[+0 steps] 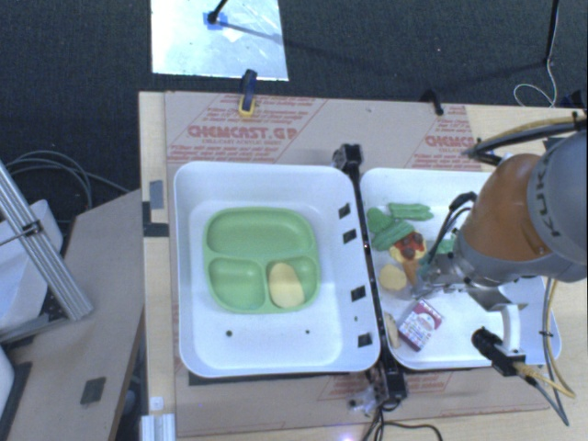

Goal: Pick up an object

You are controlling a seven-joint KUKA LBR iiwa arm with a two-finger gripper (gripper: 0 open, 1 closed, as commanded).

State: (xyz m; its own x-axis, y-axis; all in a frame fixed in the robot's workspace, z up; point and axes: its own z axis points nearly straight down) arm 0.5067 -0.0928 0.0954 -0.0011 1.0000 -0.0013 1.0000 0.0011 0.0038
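A grey KUKA arm with an orange band reaches in from the right of the frame over the right-hand white bin, its gripper low among a cluster of small items at the bin's left side; whether the tool is spread or pressed together cannot be told from this angle, and nothing is visibly held. Just beside it lie a small yellow round piece, green toy vegetables toward the upper part of the bin, and a red-and-white packet nearer the lower edge. In the left bin, centre frame, a green divided tray carries a pale yellow piece in its lower right compartment. The yellow round piece looks like light, stiff plastic, likely smooth and prone to rolling, so a hold across its widest part seems safest; the flat packet would probably suit a pinch across its narrow sides.
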